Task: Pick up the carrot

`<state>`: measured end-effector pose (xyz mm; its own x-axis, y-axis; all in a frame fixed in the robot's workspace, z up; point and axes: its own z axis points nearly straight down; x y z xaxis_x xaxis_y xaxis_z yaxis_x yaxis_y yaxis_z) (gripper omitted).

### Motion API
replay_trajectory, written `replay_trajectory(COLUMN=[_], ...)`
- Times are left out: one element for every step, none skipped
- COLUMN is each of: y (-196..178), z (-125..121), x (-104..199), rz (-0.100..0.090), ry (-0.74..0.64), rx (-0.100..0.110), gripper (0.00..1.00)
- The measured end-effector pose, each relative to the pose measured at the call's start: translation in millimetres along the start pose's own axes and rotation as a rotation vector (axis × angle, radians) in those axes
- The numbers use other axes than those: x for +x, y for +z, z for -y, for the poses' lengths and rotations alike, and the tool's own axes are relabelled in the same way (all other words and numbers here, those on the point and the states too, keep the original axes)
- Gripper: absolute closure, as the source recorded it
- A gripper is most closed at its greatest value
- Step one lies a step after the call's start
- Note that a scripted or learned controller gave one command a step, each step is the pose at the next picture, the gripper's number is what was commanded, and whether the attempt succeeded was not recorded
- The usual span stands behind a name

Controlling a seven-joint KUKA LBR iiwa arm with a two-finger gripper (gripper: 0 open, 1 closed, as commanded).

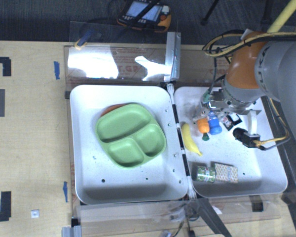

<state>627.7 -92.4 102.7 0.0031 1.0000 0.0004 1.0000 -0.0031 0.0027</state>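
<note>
The carrot (203, 126) is a small orange piece with a green tip, lying in the right bin (266, 174) near its middle. A blue object (215, 126) touches its right side. My gripper (213, 111) hangs just above and slightly right of the carrot, over the blue object, under the grey wrist with the orange band. Nothing shows the carrot between the fingers.
A yellow banana (190, 139) lies left of the carrot along the bin's inner wall. A small green-labelled jar (205, 174) and a patterned box (225, 172) sit near the front. The left bin (84, 107) holds a green divided plate (131, 134) with something red under its far edge.
</note>
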Motion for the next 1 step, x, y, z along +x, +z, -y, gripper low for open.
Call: replay_trajectory(y=[-82.1], z=[-39.4], x=[47.7], rz=[0.001], ry=[0.232], rx=[0.001], gripper=[1.0])
